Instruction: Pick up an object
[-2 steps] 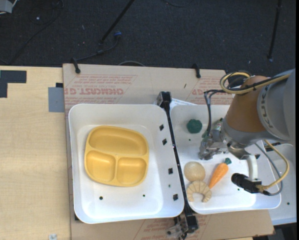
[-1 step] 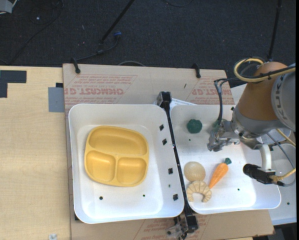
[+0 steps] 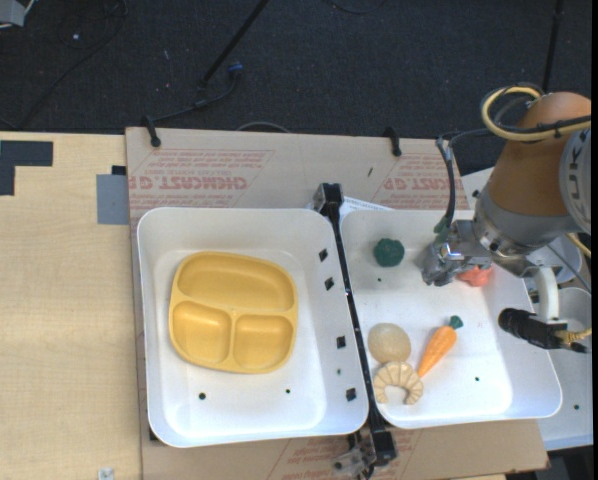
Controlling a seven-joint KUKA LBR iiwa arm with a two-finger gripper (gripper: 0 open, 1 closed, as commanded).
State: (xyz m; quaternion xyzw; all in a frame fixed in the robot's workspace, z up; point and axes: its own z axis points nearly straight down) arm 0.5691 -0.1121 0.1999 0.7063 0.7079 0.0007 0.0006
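1. The pincer (image 3: 445, 265) is seen low inside the right bin (image 3: 519, 393), near its far wall, with the grey wrist and orange band of the arm (image 3: 539, 168) reaching in from the right.
2. A small salmon-pink object (image 3: 475, 275) lies just beside the pincer on its right, partly hidden by it; whether it is touched or gripped cannot be told, and how far the pincer is open cannot be told either (the metal parts are seen as a blur from above).
3. This pink object is judged the likeliest target of the pick, since the pincer is set down right next to it.
4. The other candidates are spread apart in the same bin, presumably so that each can be reached singly: a dark green ball (image 3: 388, 252) to the pincer's left, a toy carrot (image 3: 438, 348) nearer the front, a pale round bun (image 3: 389, 343) and a croissant (image 3: 399, 382) touching or nearly touching it.
5. A yellow compartment plate (image 3: 233, 311) is laid in the left bin (image 3: 159, 388), well apart from the action.
6. Red print is seen on the cardboard (image 3: 229, 173) under the bins, upside down from this view (it seems to read "CHEMCRZT, G.P", though this is uncertain); a similar line is partly readable on the desk behind the right bin.
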